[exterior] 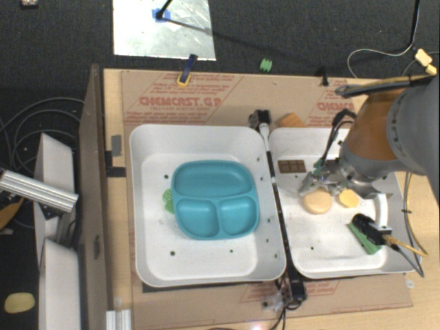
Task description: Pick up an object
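My gripper (323,183) hangs low over the right bin (330,256), coming in from the right. Just below and in front of it lies a pale beige round object (317,203). A small yellow object (350,198) rests beside that on the right, close under the wrist. Nothing shows between the fingers. A brown chocolate bar (291,166) lies flat to the gripper's left, near the bin's back left corner. A green object (363,239) lies toward the front right of the same bin.
The left bin (155,253) holds a teal divided plate (214,198), with a small green thing (167,199) poking out at its left edge. A tan piece (291,120) sits on the cardboard behind the right bin.
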### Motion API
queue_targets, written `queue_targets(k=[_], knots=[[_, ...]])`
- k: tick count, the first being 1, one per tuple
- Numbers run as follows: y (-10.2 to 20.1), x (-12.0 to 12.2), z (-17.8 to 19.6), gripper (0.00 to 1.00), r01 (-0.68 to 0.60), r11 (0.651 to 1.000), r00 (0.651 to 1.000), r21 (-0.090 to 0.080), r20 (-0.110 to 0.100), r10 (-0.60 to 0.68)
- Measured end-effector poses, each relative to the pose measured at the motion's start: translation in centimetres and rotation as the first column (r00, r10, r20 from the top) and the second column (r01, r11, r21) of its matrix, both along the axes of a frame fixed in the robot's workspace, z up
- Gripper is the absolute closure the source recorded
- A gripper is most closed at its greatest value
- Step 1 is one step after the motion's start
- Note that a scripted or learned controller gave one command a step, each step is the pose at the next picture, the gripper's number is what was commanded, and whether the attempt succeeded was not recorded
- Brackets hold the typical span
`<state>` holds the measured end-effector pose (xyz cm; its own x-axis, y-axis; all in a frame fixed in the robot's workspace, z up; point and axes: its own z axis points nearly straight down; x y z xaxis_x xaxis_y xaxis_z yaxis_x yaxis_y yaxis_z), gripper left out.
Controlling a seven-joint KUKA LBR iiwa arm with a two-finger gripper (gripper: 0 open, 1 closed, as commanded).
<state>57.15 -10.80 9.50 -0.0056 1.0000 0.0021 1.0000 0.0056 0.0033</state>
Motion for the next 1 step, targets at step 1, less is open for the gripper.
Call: queue_targets(k=[1], knots=[[7.79,1.69,9.55,1.00,-0.007,1.000,1.000,0.001,0.008,0.007]])
